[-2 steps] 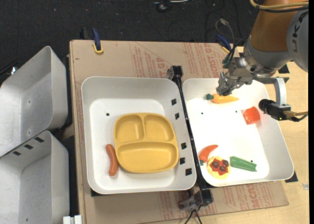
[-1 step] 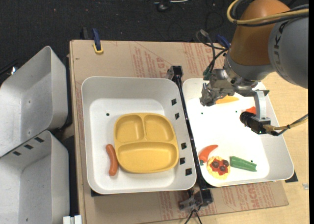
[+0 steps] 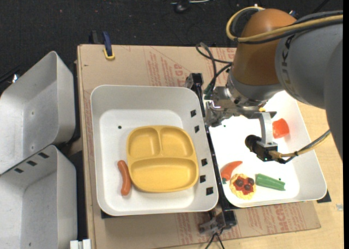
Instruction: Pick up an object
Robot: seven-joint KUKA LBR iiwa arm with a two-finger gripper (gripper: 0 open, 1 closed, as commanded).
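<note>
My gripper [image 3: 220,109] hangs over the far left corner of the right bin [image 3: 311,185], mostly hidden under the grey wrist and its orange band. In that bin lie an orange-red piece [image 3: 280,128] at the right, a red chili pepper [image 3: 230,169], a small round pizza toy [image 3: 243,185] and a green pod [image 3: 270,182] near the front. None of them sits at the gripper. The left bin [image 3: 106,133] holds a yellow divided plate [image 3: 162,158] with a brown sausage [image 3: 125,177] lying beside its left edge.
The two bins share a middle wall with black clips [image 3: 205,161]. A cardboard sheet [image 3: 142,65] lies under both bins. Spare white bins [image 3: 32,106] are stacked to the left of the bench. Cables run along the far side.
</note>
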